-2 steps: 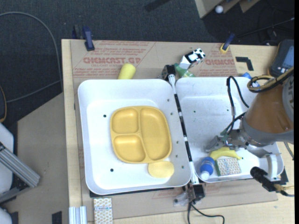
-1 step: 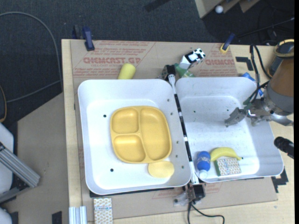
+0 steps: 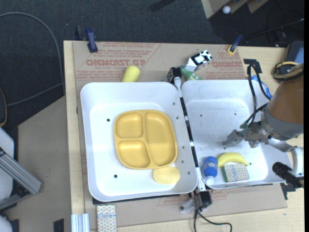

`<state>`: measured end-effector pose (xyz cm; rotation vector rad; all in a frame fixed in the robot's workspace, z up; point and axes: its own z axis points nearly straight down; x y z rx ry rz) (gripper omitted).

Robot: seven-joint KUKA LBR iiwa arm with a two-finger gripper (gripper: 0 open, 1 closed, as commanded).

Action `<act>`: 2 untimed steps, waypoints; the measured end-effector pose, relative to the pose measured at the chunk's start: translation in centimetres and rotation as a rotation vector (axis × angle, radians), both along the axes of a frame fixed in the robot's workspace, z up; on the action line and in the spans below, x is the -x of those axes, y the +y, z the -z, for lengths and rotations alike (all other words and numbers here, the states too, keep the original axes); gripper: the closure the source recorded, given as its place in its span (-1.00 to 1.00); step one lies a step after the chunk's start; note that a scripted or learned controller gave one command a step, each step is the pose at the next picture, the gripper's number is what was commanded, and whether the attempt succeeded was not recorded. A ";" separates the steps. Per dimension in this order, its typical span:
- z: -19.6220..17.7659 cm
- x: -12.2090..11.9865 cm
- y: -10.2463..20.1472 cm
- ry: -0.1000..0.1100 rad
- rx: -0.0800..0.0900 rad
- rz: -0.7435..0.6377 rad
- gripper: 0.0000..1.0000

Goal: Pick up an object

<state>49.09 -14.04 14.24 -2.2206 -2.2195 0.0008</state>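
Note:
The right bin (image 3: 217, 98) holds a yellow banana (image 3: 232, 158), a blue-and-white bottle (image 3: 209, 167) and a speckled sponge block (image 3: 236, 172), all near its front edge. My gripper (image 3: 235, 138) hangs low over this bin, just above and behind the banana, with nothing seen between its fingers. In the left bin (image 3: 96, 105) lie a yellow divided plate (image 3: 145, 139) and a pale yellow round disc (image 3: 166, 175) at the plate's front right corner.
On the bench behind the bins sit a yellow cylinder (image 3: 131, 73), a black-and-white toy (image 3: 200, 58) and a green item (image 3: 189, 74). Clamps (image 3: 90, 38) grip the bench's back edge. The arm's orange band (image 3: 288, 103) looms over the right bin's right side.

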 end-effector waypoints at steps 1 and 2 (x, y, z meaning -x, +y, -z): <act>3.6 1.2 2.9 0.000 0.000 -0.001 -1.00; -5.8 -7.5 -2.6 -0.006 0.003 -0.001 -1.00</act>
